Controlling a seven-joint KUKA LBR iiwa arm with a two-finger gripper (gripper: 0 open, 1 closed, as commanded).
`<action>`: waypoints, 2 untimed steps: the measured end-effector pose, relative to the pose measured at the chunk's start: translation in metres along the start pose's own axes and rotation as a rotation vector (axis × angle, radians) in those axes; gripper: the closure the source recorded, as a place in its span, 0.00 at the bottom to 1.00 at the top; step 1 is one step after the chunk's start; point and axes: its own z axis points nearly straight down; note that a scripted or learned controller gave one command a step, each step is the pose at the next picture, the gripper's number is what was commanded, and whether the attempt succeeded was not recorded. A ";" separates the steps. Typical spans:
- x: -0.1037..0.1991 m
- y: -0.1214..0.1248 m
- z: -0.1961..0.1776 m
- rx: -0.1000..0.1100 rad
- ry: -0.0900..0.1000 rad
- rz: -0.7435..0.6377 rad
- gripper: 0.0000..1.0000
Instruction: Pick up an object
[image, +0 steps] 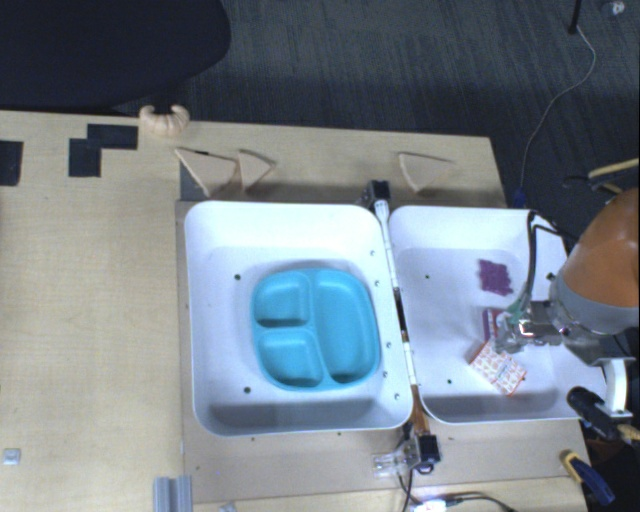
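Claw (512, 334) sits low in the right bin (440, 300), near its front-right part, reached in from the right on the grey arm (590, 325) w/ orange band (608, 250) above the wrist. Can't tell whether the claw is released or clenched; the tip is small and blurred against what lies under it. Right at the tip lies a small flat packet w/ red-and-white check pattern (498, 366), tilted, on the bin floor; claw tip looks to be touching or just over its upper edge, can't tell which. A dark reddish bit (490, 322) shows just beside the tip, too small to name. Further back in the same bin, apart from the claw, a small purple object (495, 276) lies flat. A thin dark cable (531, 262) runs along the arm. Left bin (215, 300), touching the right one along the middle divider, holds a blue 3-compartment tray (316, 326), roughly centred. Both bins rest on the pale wood bench (90, 330); dark carpet (400, 60) lies beyond it.
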 end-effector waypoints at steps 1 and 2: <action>-0.062 0.075 0.044 -0.016 -0.004 -0.003 1.00; -0.061 0.075 0.045 -0.017 -0.003 -0.004 0.00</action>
